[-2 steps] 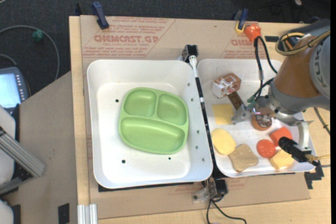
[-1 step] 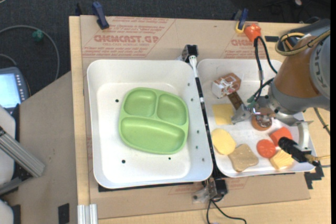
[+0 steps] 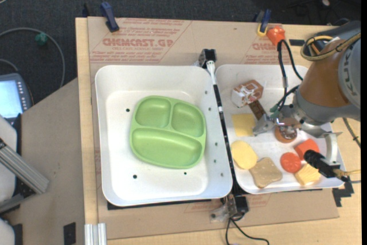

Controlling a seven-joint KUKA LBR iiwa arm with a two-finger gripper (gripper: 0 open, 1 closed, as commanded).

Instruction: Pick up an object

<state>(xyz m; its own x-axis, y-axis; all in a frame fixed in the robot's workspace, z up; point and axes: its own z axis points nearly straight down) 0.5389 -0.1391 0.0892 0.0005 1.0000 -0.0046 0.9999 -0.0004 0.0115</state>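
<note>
One green divided plate (image 3: 168, 131) in the left bin (image 3: 109, 140), well left of the hand (image 3: 274, 124). Two yellow pieces (image 3: 242, 123) just left of hand, one tan toast (image 3: 264, 172) below. One brown-white item (image 3: 248, 92) above-left. Hand state: cannot tell. Two red pieces (image 3: 291, 162) below-right.

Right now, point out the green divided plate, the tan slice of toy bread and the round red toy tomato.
green divided plate (image 3: 167, 132), camera view, on its large lower compartment
tan slice of toy bread (image 3: 264, 172), camera view, on its top face
round red toy tomato (image 3: 290, 162), camera view, on its top
</note>
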